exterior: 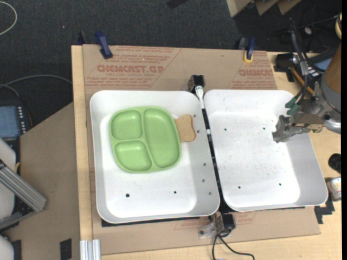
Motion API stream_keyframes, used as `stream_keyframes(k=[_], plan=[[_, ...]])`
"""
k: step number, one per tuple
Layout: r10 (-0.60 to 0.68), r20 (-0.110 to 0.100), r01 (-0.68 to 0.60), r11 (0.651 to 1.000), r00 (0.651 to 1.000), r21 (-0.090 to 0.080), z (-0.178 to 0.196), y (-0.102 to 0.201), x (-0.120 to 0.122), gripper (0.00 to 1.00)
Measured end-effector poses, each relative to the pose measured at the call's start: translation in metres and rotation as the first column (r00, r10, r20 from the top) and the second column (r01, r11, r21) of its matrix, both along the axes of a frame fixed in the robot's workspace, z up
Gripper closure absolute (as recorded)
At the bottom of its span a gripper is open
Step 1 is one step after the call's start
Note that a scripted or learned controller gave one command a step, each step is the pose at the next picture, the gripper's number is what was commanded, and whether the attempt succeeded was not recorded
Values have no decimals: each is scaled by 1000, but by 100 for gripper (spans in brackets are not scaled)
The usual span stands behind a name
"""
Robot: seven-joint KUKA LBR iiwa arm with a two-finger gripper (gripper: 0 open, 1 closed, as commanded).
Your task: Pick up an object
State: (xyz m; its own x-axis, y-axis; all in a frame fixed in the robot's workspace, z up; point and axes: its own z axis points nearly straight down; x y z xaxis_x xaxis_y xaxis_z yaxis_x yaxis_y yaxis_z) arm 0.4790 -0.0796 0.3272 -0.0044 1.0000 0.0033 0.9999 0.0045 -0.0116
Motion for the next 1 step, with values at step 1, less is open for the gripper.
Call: stream_keyframes(k=[1], plan=[[-6, 26, 6, 1000, 1000, -7, 102, -29, 15, 100]])
